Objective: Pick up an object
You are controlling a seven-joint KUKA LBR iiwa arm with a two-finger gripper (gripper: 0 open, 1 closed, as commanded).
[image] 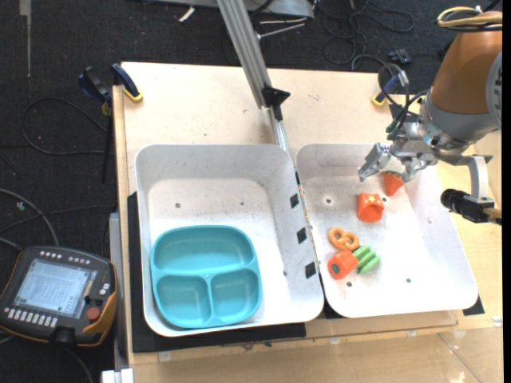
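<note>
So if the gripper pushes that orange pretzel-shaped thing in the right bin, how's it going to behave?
The pretzel looks flat and thin, lying on the right bin, so it would probably slide, not roll. Its open loops suggest little weight, so a nudge may send it skidding. It lies close to the carrot-like toy and green piece, so a push that way could shove them too.

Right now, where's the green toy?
In the right bin, toward its front, the green toy lies touching the red-orange piece, just below the orange pretzel.

The gripper (389, 166) hung over the right bin (431, 282), just above an orange piece (392, 183). An orange block (369, 207), pretzel (342, 237) and green toy (366, 258) lay nearby. The left bin (160, 174) held a teal tray (206, 275).
</note>
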